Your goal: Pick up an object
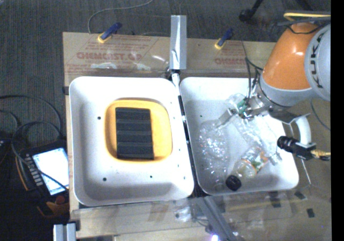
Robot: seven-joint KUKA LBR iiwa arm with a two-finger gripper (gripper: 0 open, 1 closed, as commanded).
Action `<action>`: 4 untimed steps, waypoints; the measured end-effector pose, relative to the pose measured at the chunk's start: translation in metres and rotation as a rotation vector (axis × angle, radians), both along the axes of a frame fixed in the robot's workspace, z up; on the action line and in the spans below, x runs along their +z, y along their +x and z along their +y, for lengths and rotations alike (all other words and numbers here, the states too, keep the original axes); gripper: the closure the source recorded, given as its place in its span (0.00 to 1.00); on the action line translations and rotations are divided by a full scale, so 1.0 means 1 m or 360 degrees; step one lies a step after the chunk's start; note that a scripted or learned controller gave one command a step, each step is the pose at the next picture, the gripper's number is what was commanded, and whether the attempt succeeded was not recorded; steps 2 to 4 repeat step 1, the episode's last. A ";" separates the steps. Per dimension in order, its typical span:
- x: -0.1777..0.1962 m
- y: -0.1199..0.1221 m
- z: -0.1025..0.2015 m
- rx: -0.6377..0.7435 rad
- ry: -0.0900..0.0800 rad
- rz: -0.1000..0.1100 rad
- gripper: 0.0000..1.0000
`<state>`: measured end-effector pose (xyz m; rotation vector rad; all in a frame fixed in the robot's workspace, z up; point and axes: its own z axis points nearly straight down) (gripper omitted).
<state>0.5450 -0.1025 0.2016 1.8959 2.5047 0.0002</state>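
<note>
clear bottle (244, 151) — one, right bin (209, 86); yellow sponge (138, 130) — one, left bin (80, 143)

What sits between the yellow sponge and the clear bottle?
In the camera view, white bin floor, then the two bins' adjoining walls separate the yellow sponge from the clear bottle.

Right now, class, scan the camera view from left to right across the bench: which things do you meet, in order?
Left bin → yellow sponge with a black ribbed top → metal divider between the bins → right bin → clear crumpled plastic → clear bottle with a black cap → orange band of the arm.
</note>
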 end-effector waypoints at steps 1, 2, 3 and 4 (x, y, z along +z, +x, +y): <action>0.008 0.001 0.001 0.0003 0.0001 0.0000 1.00; 0.008 0.001 0.001 0.0003 0.0001 0.0000 1.00; 0.008 0.001 0.001 0.0003 0.0001 0.0000 1.00; 0.008 0.001 0.001 0.0003 0.0001 0.0000 1.00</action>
